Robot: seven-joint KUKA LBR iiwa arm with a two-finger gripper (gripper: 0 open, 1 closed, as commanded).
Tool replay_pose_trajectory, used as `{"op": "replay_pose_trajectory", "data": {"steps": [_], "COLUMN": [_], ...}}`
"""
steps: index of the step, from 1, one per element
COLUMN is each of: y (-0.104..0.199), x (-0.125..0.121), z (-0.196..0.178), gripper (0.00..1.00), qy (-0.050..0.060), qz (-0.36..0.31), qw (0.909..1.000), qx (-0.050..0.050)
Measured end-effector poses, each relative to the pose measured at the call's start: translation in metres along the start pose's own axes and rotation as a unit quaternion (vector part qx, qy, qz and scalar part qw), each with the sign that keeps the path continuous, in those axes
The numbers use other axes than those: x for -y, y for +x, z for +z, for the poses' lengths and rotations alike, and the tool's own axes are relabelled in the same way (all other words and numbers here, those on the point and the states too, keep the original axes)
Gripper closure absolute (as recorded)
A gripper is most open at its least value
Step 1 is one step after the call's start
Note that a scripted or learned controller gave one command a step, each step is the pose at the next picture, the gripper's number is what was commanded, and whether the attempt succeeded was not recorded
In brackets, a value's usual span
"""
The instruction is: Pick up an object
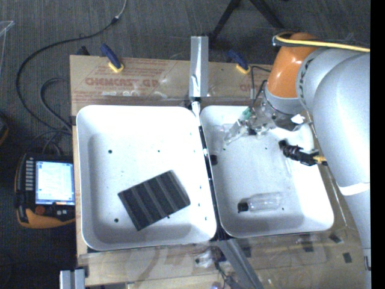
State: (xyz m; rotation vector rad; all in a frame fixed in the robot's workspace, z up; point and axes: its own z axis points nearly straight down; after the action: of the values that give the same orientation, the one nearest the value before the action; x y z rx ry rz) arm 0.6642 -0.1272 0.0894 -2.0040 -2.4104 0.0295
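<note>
The gripper [236, 131] hangs over the rear part of the right bin [313, 221] — whether it is open or closed I cannot tell. Nearer the front of that bin lies a clear plastic bottle [263, 203] on its side, dark cap pointing left. The left bin [96, 131] holds a black ribbed block [154, 198], lying flat — well apart from the gripper.
</note>
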Motion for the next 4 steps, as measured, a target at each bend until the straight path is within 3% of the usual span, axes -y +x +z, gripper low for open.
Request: {"op": "replay_pose_trajectory", "data": {"steps": [1,2,3,4], "y": [0.011,-0.015,0.019,0.018], "x": [0.123,0.033,-0.005,-0.002], "z": [0.001,0.000,0.000,-0.007], "gripper": [0.00,0.00,0.00,1.00], "qy": [-0.014,-0.016,0.000,0.003], "qz": [-0.010,-0.025,0.006,0.007], "qw": [0.9999,0.9996,1.0000,1.0000], "qx": [-0.001,0.000,0.001,0.001]}}
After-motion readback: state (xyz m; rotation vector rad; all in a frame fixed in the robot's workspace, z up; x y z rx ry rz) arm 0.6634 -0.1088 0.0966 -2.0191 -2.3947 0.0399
